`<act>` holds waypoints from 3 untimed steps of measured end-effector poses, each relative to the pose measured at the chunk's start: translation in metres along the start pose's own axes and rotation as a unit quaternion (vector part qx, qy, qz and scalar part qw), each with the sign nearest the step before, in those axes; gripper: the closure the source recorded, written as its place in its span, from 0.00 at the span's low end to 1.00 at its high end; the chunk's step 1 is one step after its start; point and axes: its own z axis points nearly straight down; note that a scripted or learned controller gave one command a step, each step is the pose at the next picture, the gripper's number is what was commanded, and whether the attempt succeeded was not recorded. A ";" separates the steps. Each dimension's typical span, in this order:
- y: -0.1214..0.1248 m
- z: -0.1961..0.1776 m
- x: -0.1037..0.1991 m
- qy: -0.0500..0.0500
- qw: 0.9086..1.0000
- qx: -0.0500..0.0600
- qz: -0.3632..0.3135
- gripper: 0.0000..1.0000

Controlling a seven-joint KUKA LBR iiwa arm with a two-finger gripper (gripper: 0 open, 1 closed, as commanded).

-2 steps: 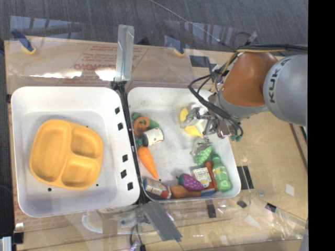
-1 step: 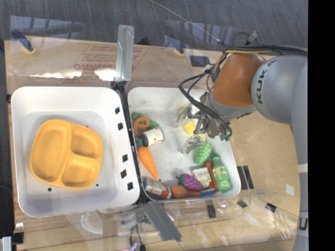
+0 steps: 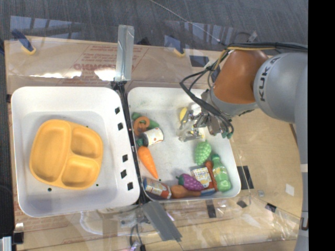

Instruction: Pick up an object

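Observation:
My gripper [image 3: 191,131] hangs over the upper right part of the right bin [image 3: 167,95], below the orange wrist band. A yellow item [image 3: 183,113] lies just left of it. A bumpy green toy [image 3: 203,152] sits just below it. On the bin's left side lie a carrot [image 3: 148,161], a small white can [image 3: 153,136] and an orange-and-green piece [image 3: 140,123]. Along the bottom are purple grapes [image 3: 191,182], a small packet [image 3: 201,173], a green bottle [image 3: 221,175] and a red-capped can [image 3: 156,187].
The left bin [image 3: 21,140] holds a yellow divided plate [image 3: 65,153]. A black divider [image 3: 128,140] runs between the bins. A metal bracket [image 3: 124,51] stands above the bins' join. Cables loop off the arm at the right bin's upper right.

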 end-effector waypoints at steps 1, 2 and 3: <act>-0.015 -0.105 -0.016 -0.004 0.998 0.002 -0.055 1.00; 0.067 -0.194 -0.062 -0.002 0.998 0.000 0.055 1.00; -0.019 -0.133 -0.037 0.003 0.991 -0.001 -0.132 1.00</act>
